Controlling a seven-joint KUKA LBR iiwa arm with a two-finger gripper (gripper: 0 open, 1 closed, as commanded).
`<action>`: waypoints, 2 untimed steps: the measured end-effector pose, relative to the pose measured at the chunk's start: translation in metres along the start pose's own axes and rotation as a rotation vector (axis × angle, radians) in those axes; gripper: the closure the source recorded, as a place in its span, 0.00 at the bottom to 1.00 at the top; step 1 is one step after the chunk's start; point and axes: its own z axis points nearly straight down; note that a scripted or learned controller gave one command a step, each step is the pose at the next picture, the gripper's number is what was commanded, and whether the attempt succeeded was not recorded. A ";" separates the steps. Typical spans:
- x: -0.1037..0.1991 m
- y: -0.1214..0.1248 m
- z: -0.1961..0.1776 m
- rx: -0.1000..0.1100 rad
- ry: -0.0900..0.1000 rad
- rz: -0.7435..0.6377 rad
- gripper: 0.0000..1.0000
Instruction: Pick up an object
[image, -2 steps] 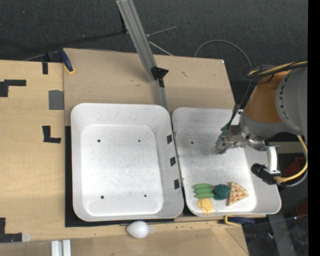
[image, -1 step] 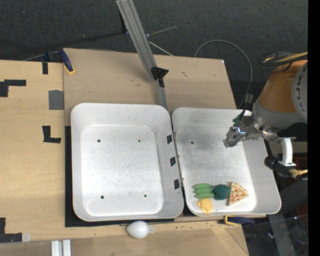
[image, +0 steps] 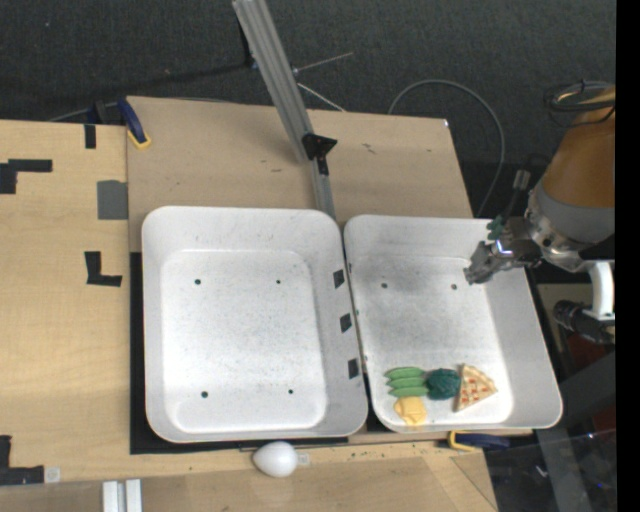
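Nearest the camera, on the table (image: 400, 470) edge, lies a white egg-shaped piece (image: 276, 459); behind it, in the right bin's (image: 520, 330) near corner, cluster a green pod (image: 405, 379), a dark green lump (image: 441, 382), a yellow piece (image: 410, 408) and a pizza slice (image: 473, 387). Slice looks light, stiff, probably plastic; long axis runs near-to-far, so pinch across its width. Farther back, gripper (image: 481, 268) hovers over the bin's far right; finger state cannot be told.
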 end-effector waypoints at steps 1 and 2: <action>0.000 0.001 -0.044 0.000 0.000 -0.002 1.00; 0.044 0.015 -0.042 0.004 0.001 -0.005 1.00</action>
